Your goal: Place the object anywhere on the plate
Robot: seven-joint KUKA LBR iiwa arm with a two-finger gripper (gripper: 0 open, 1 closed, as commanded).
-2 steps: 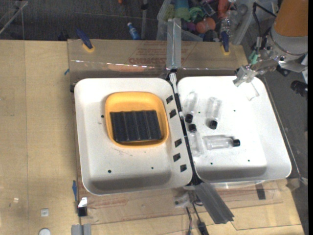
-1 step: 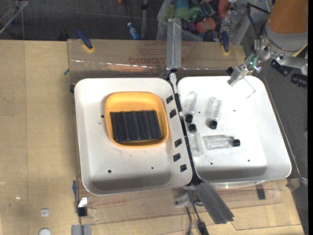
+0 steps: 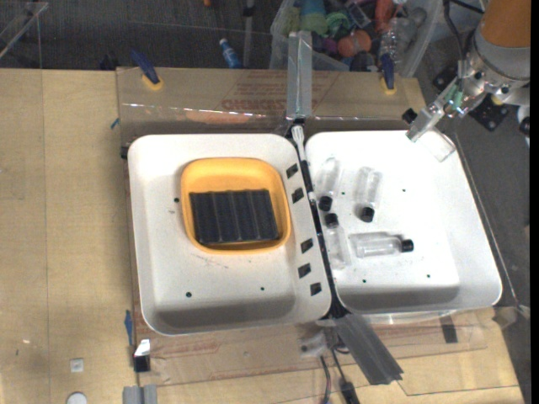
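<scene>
The arm runs off the top right corner, only its orange band and wrist visible. The gripper is small and blurred, and the clear vials barely register against white.

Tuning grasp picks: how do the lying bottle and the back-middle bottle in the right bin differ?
The lying bottle rests crosswise in the bin, black cap pointing toward the arm's side; the back-middle bottle runs front to back, cap toward the camera. The lying bottle sits nearer the front and looks longer. Both are clear plastic with black caps, apart from the pincer.
</scene>
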